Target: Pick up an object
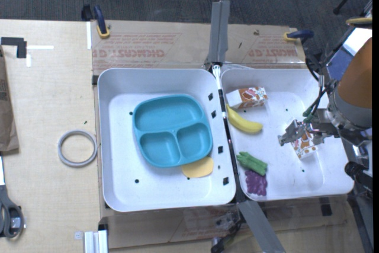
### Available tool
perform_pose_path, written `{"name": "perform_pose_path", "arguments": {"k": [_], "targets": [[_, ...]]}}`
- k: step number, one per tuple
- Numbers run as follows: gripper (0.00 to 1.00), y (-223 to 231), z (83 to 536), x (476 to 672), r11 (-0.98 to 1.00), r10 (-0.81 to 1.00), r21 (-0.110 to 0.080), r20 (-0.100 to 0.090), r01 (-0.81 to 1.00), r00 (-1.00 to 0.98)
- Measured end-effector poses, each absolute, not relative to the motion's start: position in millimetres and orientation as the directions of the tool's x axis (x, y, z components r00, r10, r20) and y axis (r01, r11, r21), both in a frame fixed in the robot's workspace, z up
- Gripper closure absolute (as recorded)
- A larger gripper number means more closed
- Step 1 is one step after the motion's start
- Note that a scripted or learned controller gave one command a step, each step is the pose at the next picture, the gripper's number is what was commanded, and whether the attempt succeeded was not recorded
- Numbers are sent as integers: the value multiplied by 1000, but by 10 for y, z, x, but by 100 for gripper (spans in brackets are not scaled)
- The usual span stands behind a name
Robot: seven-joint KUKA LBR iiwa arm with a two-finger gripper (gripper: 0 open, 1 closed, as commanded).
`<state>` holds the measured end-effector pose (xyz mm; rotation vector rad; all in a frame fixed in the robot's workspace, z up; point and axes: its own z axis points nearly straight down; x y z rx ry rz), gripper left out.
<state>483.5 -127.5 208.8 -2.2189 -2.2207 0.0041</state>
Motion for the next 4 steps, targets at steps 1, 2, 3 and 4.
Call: {"name": "perform_pose_path", "arguments": {"k": [1, 2, 3, 4], "targets": [[0, -2044, 915, 5113, 121, 993, -1, 1, 993, -121], [100, -2057, 1011, 5115, 117, 993, 0, 0, 993, -117], [100, -1633, 2350, 5717, 27, 1000, -2, -1, 1000, -27], [100, -2067, 2163, 6279, 39, 999, -2, -2, 999, -39]]}}
